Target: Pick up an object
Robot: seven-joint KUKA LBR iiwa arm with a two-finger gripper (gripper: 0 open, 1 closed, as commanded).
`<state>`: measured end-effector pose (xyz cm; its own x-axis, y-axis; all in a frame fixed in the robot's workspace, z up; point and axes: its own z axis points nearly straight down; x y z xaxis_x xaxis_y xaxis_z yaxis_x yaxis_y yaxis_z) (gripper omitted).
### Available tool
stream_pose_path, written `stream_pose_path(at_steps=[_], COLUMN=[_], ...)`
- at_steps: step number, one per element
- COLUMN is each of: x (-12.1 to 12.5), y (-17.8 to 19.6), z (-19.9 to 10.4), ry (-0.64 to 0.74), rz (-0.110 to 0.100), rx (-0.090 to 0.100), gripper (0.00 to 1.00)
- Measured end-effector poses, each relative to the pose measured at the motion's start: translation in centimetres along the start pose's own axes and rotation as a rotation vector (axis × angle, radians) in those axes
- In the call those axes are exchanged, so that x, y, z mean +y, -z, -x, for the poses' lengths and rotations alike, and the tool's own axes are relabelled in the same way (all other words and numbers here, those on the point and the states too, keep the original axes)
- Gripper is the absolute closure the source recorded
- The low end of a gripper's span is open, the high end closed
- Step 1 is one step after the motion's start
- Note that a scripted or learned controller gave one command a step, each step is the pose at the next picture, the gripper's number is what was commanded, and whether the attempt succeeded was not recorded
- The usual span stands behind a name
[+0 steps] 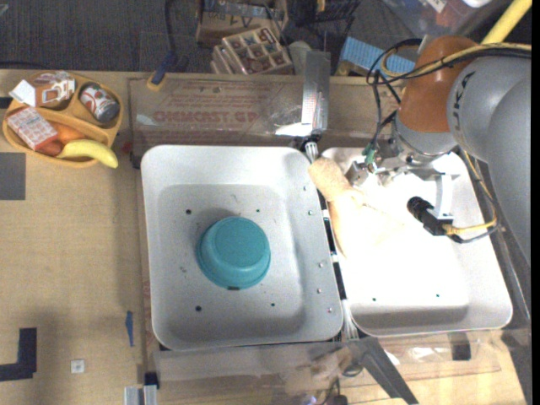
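Bowl (234, 251), teal and round, sits in the middle of the left bin (160, 171), well apart from the claw (372, 164), down and toward the view's left of it. A tan lump (336, 194) (soft-looking, its kind unclear) lies just beside the claw on that same side, along the left wall of the right bin (489, 310). The claw hangs low over that bin's far left corner; whether it is spread or pressed together cannot be told, and nothing can be seen in it. Behind the bins, a cardboard strip (219, 108) bears red print too blurred to read. Dark letters on the arm (498, 99) are cut off.
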<state>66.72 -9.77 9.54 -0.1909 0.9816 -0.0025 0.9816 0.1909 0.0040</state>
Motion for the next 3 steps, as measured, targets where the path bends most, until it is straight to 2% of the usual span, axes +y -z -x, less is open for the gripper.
stream_pose_path(at_steps=[3], x=[0.00], y=[0.00], z=[0.00], ry=[0.000], rz=[0.000], rx=[0.000], gripper=[0.00])
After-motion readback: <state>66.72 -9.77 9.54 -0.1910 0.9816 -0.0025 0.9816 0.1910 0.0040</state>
